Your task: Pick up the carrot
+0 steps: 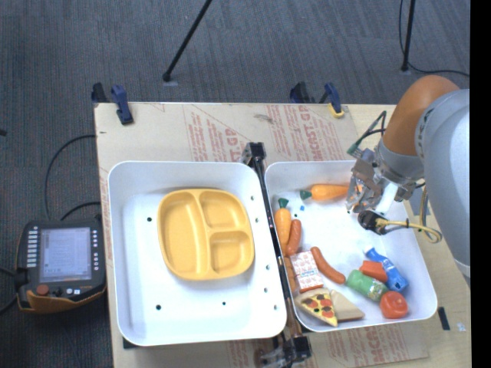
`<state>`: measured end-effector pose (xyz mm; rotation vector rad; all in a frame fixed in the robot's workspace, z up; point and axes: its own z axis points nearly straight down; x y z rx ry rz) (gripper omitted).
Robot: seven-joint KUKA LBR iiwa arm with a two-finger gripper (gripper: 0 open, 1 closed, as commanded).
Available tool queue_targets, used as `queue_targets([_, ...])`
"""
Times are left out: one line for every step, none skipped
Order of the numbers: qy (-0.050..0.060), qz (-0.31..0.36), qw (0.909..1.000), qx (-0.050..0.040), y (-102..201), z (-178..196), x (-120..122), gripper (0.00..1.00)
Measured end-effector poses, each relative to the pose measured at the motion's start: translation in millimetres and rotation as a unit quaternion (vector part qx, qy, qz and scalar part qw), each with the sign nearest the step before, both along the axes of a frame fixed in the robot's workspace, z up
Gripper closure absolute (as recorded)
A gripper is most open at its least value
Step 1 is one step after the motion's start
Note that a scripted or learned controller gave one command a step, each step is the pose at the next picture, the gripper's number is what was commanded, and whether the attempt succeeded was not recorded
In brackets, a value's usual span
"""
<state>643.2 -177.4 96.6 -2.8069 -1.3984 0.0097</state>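
Two carrots lie in the right bin (pixel 418 263). One orange carrot (pixel 330 192) lies sideways near the bin's far wall, its green tip pointing left. A second carrot (pixel 283 223) lies along the left wall with its green top at the far end. My gripper (pixel 359 202) hangs just right of the far carrot's thick end, low over the bin floor. Nothing shows in its grasp.
Beside the left carrot lie two sausages (pixel 294 237) (pixel 328 265) and a small carton (pixel 304 271). A pizza slice (pixel 325 307), green piece (pixel 366 285), blue piece (pixel 388 269) and tomato (pixel 393 304) crowd the near right corner. The left bin (pixel 130 282) holds a yellow divided plate (pixel 205 232).
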Motion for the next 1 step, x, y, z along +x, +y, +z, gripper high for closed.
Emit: queue_targets([0.001, 0.001, 1.0, 0.0001, 0.5, -0.4, -0.2, 0.0])
